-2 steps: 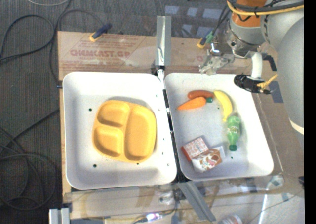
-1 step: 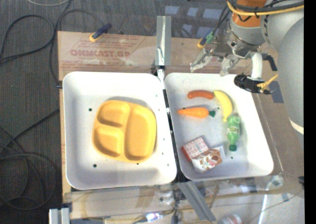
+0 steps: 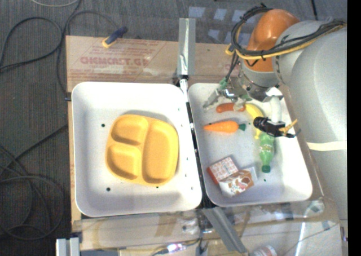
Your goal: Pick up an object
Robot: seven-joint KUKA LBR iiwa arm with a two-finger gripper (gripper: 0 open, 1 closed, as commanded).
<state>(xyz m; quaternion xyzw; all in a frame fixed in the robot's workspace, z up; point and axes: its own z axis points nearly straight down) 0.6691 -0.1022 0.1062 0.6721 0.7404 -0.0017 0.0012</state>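
Note:
My gripper [image 3: 223, 96] hangs low over the far end of the right bin [image 3: 289, 177], close to its left wall. Just below it in the view lies a small orange-red piece [image 3: 230, 107], and nearer the camera an orange carrot [image 3: 221, 127] with a green tip lies crosswise. A yellow piece [image 3: 252, 109] shows to the right of the gripper, partly hidden by the wrist. A green bottle [image 3: 265, 149] lies along the bin's right side. Near the front wall a red-and-white box [image 3: 222, 168] sits beside a printed packet [image 3: 240, 182].
The left bin [image 3: 84, 136] holds a yellow divided tray [image 3: 144, 148] at its middle. A metal strip [image 3: 183, 52] stands between the bins at the back. The arm's large grey body [image 3: 324, 97] covers the right bin's right edge.

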